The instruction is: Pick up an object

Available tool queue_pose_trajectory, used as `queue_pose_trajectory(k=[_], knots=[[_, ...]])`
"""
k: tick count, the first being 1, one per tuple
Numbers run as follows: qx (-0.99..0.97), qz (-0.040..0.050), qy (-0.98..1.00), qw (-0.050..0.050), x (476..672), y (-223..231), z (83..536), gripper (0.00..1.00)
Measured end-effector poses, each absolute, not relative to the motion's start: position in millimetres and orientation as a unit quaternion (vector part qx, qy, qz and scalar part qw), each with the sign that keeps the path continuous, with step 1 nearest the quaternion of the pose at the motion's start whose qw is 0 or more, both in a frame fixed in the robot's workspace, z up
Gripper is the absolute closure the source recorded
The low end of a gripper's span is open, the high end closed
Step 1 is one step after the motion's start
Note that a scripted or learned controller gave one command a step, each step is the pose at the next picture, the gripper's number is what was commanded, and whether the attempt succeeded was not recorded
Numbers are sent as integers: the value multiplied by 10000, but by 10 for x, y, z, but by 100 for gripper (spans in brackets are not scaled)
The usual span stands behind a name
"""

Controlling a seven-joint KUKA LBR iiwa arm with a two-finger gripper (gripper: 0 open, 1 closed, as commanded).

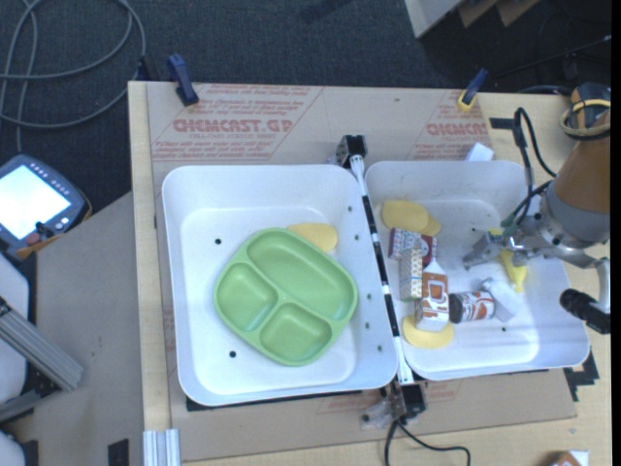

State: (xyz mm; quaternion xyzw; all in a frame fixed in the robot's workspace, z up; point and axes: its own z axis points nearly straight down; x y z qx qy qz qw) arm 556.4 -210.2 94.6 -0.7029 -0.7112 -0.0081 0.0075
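The gripper [497, 249] hangs low in the right bin [456, 177]; its state I cannot tell. A small can [473, 308] lies just below it, a yellow piece [515, 274] beside it.

Two white bins sit side by side on the bench: the left bin [194, 212] holds a green divided plate [285, 296] with a pale yellow piece [314, 234] just behind it. The right bin [456, 175] holds a yellow piece [408, 216] at the back, two small cartons [419, 270] along its left wall, a small can [473, 307] and another yellow piece [427, 334] at the front. The gripper [491, 249] reaches in from the right, low over the bin beside a slim yellow object [515, 274].
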Motion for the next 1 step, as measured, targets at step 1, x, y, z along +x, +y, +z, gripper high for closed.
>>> queue_pose_trajectory(k=[1], knots=[[-7042,-47,-7100,-7,5562,-2163,1058,100]])
